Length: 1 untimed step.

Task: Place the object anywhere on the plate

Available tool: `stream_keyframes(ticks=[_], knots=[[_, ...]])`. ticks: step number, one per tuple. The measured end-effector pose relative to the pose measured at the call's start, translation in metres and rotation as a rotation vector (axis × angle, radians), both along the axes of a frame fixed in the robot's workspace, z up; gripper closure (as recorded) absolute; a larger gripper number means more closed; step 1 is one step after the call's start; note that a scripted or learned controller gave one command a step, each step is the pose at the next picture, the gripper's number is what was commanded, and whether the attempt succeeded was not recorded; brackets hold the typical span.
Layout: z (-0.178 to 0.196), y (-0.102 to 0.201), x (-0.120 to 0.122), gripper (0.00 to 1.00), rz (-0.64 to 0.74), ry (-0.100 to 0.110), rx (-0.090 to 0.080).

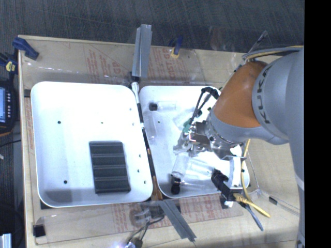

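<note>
My arm is smooth grey metal with a glossy orange band (239, 98) above the wrist, and it reaches over the right bin (161, 138), a shallow white plastic tray with rounded corners. The left bin (51, 107), of the same make, holds a dark rectangular plate (109, 167) with ribbed ridges across it, lying flat near the bin's lower edge. Under me in the right bin lie clear plastic bottles: one (182, 173) with a black cap at the lower edge, another (163, 107) with a dark cap near the top wall. My gripper (187, 142) hangs just above the lower bottle, among cables. From here I cannot tell how my jaws stand.
</note>
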State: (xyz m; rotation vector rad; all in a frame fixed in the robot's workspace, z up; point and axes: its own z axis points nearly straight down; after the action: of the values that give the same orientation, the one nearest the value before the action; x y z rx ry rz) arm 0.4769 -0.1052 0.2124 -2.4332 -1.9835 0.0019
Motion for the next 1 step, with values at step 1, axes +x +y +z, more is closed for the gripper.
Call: stream_keyframes(ticks=[1], knots=[[0.0709, 0.0612, 0.0623, 1.00, -0.025, 0.000, 0.001]])
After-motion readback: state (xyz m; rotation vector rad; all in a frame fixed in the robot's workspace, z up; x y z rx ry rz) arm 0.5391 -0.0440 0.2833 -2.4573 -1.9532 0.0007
